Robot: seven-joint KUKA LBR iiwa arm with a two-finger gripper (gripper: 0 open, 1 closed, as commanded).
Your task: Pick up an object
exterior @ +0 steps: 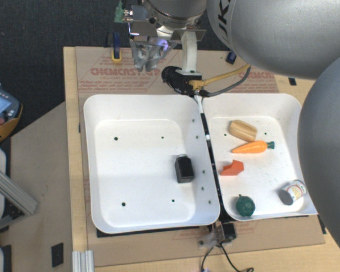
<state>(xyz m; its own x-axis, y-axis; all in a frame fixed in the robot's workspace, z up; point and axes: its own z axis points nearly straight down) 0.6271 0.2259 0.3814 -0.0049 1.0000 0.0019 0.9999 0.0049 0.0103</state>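
- Nearest you, green ball [245, 205] and can [293, 192] sit in right bin [306, 208].
- Black block [184, 169] lies in left bin [96, 152].
- Gripper [148, 54] hovers beyond the bins; finger state you can't tell.

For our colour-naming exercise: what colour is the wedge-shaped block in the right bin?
Red-orange; the wedge-shaped block shows best in the camera view.

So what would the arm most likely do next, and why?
Probably swing toward the bins and come down over one item. The gripper hangs above the cardboard beyond the left bin, far from everything. The black block lies alone in that bin, so it looks like the easiest target.
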